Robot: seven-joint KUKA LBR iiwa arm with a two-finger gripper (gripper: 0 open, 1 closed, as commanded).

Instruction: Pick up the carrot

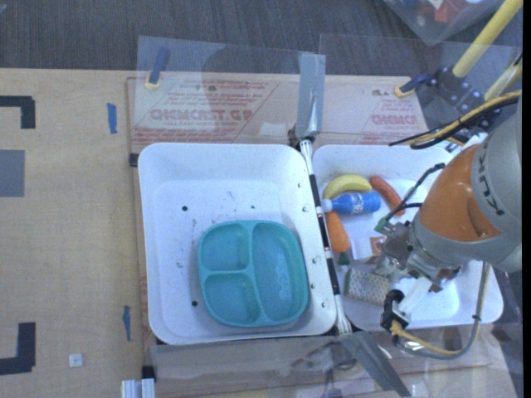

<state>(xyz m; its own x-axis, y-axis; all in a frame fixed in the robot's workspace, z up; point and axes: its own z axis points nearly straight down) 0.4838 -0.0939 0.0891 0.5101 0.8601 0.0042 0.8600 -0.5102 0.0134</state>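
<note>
Camera view looked down at a slant on 2 shallow white bins set side by side on a pale wooden surface [66, 247]. In the left bin [216, 177] lay a teal plate [251, 274] with 3 compartments, pushed toward the near right corner; dark specks dotted the bare floor around it. The right bin [365, 157] held the rest. The carrot [338, 233] lay lengthwise just beside that bin's left wall, its thin end pointing toward the near edge, free of any grip. Beyond it lay a banana [347, 184], and touching the banana's near side was a blue bottle [358, 203] on its side. An orange-red sausage [387, 192] lay slantwise just right of both. Nearer the front edge, a grey speckled block [363, 284] sat below the carrot's tip and close to it. The arm [455, 207], grey with its orange band, reached in from the right over the right bin. The tool [390, 261] hung over the bin's middle, right of the carrot and apart from it, just above the block's right corner. Whether the tool was apart or together could not be told from this angle, and nothing was seen clamped in it.
</note>
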